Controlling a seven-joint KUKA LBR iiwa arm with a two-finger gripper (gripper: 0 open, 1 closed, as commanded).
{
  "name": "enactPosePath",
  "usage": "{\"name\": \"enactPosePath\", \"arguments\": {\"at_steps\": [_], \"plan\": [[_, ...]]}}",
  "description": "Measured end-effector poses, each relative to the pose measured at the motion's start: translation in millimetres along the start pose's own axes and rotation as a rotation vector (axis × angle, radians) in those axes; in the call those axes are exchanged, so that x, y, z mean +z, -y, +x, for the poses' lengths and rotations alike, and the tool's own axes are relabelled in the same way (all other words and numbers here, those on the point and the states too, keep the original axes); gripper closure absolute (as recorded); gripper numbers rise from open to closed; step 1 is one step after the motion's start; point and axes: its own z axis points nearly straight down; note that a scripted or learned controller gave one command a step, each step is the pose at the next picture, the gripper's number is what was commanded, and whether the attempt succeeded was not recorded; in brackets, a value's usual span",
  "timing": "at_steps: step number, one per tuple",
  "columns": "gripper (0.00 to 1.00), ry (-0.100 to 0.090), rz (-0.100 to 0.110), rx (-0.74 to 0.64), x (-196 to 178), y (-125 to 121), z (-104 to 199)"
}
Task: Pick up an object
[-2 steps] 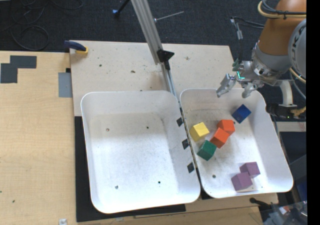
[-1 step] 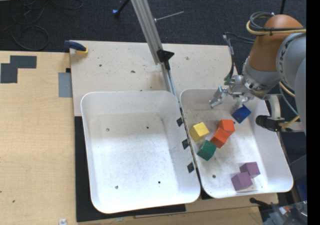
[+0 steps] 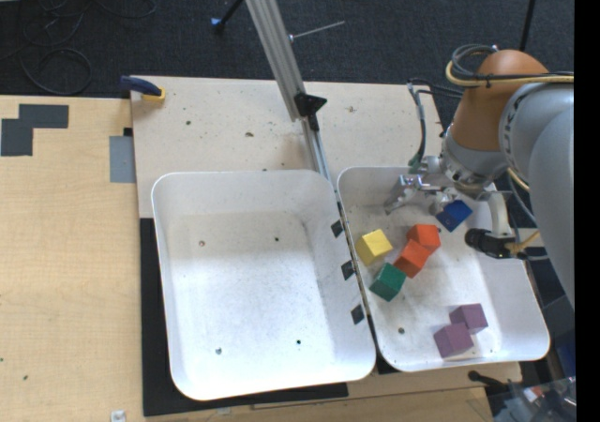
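Two shallow white bins are seen side by side on the counter (image 3: pixel 225 125). The left bin (image 3: pixel 178 195) is the wider of the two; the right bin (image 3: pixel 525 340) carries all the blocks.

The grey arm (image 3: pixel 548 167), with its orange band (image 3: pixel 487 97) above the wrist, is seen reaching in from the right over the far part of the right bin. The gripper (image 3: pixel 417 188) is placed low at the far end of that bin, its metal parts pointed left. Whether the fingers are spread or pressed together cannot be told, and nothing is seen pinched between them.

A blue block (image 3: pixel 455 215) is found just beside the gripper, on its right and slightly nearer. Nearer still, two orange blocks are set touching: one orange block (image 3: pixel 425 236) on the far side and the second orange block (image 3: pixel 411 259) against it. A yellow block (image 3: pixel 376 244) is seen to their left, close to the bin's left wall. A green block (image 3: pixel 387 281) is placed just near of the second orange block. Well apart from these, toward the near right corner, two purple blocks (image 3: pixel 459 328) are seen lying together.

A slanted aluminium bar (image 3: pixel 277 36) is fixed at the far side of the counter between the bins.
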Motion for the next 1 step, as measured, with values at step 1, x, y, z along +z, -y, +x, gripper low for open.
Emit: {"name": "enactPosePath", "arguments": {"at_steps": [1], "plan": [[0.00, 0.001, -0.003, -0.002, 11.2, 0.3, 1.6]]}}
